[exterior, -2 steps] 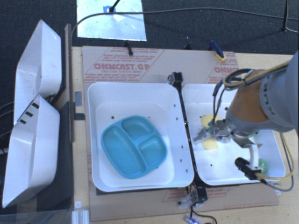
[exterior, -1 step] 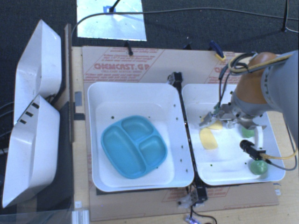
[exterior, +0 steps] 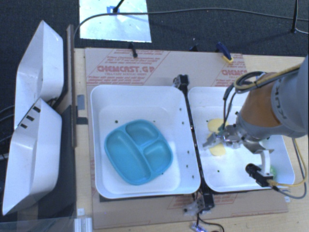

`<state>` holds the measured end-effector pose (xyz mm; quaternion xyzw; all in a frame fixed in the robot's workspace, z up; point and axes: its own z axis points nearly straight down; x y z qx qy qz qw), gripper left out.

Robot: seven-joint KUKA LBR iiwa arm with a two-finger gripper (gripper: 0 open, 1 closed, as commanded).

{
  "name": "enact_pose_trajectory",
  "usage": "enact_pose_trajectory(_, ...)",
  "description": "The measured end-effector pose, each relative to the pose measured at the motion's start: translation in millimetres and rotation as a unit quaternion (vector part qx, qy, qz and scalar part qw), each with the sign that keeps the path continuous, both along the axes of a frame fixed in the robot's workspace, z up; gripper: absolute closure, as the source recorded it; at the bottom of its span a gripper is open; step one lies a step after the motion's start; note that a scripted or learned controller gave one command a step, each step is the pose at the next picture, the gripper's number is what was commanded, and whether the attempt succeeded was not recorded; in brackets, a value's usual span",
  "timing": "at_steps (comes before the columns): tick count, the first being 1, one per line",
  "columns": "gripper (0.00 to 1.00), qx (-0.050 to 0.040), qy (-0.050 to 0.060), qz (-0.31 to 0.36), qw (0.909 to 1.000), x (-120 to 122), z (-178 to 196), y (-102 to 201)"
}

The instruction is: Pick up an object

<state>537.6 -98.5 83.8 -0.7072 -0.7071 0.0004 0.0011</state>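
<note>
Two shallow white bins sit side by side on the surface (exterior: pixel 145 64), which is covered by a brown printed sheet. Within the left bin (exterior: pixel 104 100), a blue divided plate (exterior: pixel 138 151) lies flat toward six o'clock of the bin's centre, its three compartments facing up. Inside the right bin (exterior: pixel 205 175) lie two pale yellow pieces: one yellow piece (exterior: pixel 214 125) near the bin's middle, and a second yellow piece (exterior: pixel 218 151) just at six o'clock of the first. A small green object (exterior: pixel 274 170) shows at the bin's four o'clock side, partly hidden by the arm's hardware.

From three o'clock the grey arm (exterior: pixel 285 100) reaches in, its orange band (exterior: pixel 258 108) above the wrist, with cables looping over it. Between the two yellow pieces, the gripper (exterior: pixel 216 139) hangs low over the right bin. Its metal fingers (exterior: pixel 210 141) point toward nine o'clock and look slightly spread, with nothing visibly pinched between them; whether a tip touches the lower yellow piece cannot be told.

A blue clamp (exterior: pixel 223 51) sits at the surface's twelve o'clock edge.
</note>
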Motion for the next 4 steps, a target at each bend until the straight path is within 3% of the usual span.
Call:
enact_pose_trajectory(1,0.00,-0.0009,-0.003,0.000,1.0000,62.9,1.1,-12.9)
enact_pose_trajectory(2,0.00,-0.0002,-0.001,0.000,1.0000,25.3,0.1,5.9)
enact_pose_trajectory(3,0.00,-0.0004,-0.001,0.000,1.0000,11.0,0.0,10.5)
enact_pose_trajectory(4,0.00,-0.0007,-0.002,0.001,1.0000,75.4,0.6,-3.8)
